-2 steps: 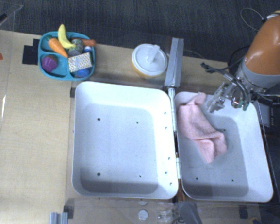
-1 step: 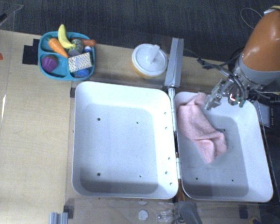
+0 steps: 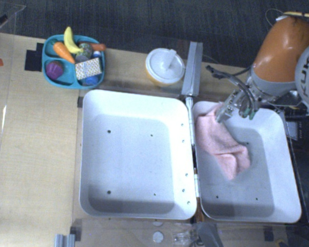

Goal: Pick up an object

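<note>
And here we are over the two white bins, side by side on the pale wooden surface (image 3: 28,152). The grey arm (image 3: 295,52) with its orange band comes in from the right, and its tool (image 3: 228,111) hangs over the far left corner of the right bin (image 3: 287,175). That tool sits right at the upper edge of the pink cloth (image 3: 220,142), and the cloth's top corner rises in a peak up to the fingertips, so the two fingers look pinched on that corner, though the contact is small and hard to read sharply. The rest of the cloth is draped down across the left half of the right bin, crumpled, with one fold trailing toward the bin's middle and its left edge lying close along the bin's inner wall. The left bin (image 3: 88,141) sits just beside it, the two rims touching along a grey divider strip (image 3: 192,70) that runs back across the surface. Behind the left bin, well apart from the action, a blue divided tray (image 3: 46,77) holds toy food: a yellow banana (image 3: 70,39), an orange carrot (image 3: 63,51), a purple piece (image 3: 55,69) and a speckled block (image 3: 89,66). Between that tray and the strip stands a round white lidded container (image 3: 165,66) with a yellow rim, just behind the left bin's far edge.
</note>
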Controlling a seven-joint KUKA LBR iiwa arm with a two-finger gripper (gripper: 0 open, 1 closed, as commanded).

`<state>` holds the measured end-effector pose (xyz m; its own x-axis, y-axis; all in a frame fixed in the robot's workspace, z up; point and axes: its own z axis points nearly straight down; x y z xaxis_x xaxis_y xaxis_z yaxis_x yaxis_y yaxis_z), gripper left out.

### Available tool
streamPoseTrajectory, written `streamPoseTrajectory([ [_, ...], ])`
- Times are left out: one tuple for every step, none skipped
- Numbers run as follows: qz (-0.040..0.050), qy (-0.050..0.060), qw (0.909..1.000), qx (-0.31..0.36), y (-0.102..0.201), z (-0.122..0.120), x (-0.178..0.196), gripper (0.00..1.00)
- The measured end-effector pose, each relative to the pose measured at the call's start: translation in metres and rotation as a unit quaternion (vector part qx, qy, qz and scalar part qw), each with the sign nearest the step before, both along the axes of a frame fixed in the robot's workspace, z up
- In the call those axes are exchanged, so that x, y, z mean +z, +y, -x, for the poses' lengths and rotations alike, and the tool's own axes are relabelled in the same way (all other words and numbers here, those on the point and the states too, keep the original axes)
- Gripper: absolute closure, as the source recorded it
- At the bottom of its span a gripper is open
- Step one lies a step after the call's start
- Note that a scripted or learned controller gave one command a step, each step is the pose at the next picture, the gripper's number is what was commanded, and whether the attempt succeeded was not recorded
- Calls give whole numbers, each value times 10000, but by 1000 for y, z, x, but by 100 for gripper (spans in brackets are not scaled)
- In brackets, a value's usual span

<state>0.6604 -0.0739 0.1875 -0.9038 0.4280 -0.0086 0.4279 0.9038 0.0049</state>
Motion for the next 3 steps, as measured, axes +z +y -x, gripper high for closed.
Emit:
streamPoseTrajectory([
  [0, -1, 10000, -3, 0, 0, 0, 0],
  [-2, 15, 9983, -580, -21, 4, -89, 0],
  [-8, 109, 9934, -1144, -19, 0, -96, 0],
])
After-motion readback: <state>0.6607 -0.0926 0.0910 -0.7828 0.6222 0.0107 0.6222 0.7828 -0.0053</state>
